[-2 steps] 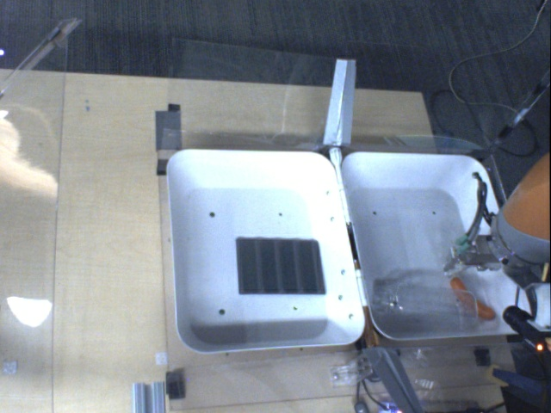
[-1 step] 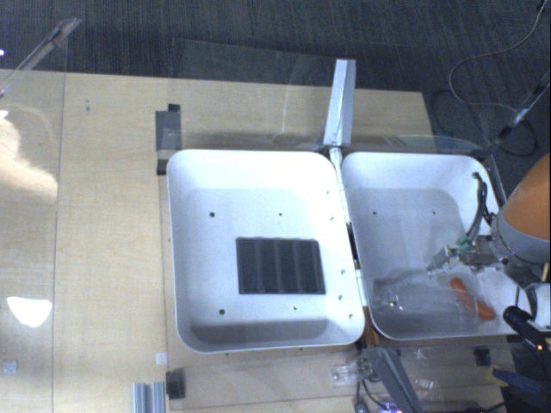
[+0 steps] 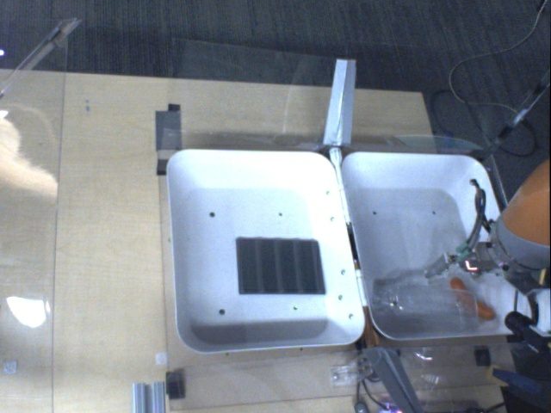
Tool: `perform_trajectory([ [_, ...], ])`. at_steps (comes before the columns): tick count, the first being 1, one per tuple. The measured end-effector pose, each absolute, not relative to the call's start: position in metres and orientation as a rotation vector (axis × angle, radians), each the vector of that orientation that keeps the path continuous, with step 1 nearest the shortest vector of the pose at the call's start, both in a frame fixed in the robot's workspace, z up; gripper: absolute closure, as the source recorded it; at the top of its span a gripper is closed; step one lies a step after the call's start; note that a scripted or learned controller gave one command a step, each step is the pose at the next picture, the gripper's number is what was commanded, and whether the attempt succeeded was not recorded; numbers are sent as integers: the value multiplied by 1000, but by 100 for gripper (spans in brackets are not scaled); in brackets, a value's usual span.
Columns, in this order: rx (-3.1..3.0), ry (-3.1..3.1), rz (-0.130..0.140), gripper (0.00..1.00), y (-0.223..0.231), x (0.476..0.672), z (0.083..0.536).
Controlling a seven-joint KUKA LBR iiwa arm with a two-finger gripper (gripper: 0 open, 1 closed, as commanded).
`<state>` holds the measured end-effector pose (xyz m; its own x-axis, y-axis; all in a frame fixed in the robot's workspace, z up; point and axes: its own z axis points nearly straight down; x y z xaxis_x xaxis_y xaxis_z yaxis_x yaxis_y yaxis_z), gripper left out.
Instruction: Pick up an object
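In the left bin (image 3: 198,188) a dark ribbed rectangular pad (image 3: 280,265) lies flat near the middle. In the right bin (image 3: 396,188) a clear plastic object (image 3: 411,293) rests near the front wall. A small orange item (image 3: 472,301) lies just right of it. My gripper (image 3: 461,263) hangs low at that bin's right side, just above the orange item and the clear object's right end. The arm's orange band (image 3: 529,209) is at the right edge. Nothing is visibly held.
A metal post (image 3: 341,101) rises behind the seam between the bins. Black cables (image 3: 478,200) run along the arm over the right bin's rim. Clamps and brackets (image 3: 383,372) sit at the bench's front edge. A clear panel covers the bench's left side.
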<state>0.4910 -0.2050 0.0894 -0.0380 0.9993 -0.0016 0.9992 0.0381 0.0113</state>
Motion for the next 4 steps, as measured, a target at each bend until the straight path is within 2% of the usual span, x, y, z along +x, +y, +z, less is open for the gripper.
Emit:
perform_trajectory([
  [1,2162,2253,18,100,-205,495,102],
  [2,1988,2416,7,100,-206,518,91],
  [3,2060,2364,4,100,-204,489,129],
  [4,2061,2364,4,0,-204,489,129],
])
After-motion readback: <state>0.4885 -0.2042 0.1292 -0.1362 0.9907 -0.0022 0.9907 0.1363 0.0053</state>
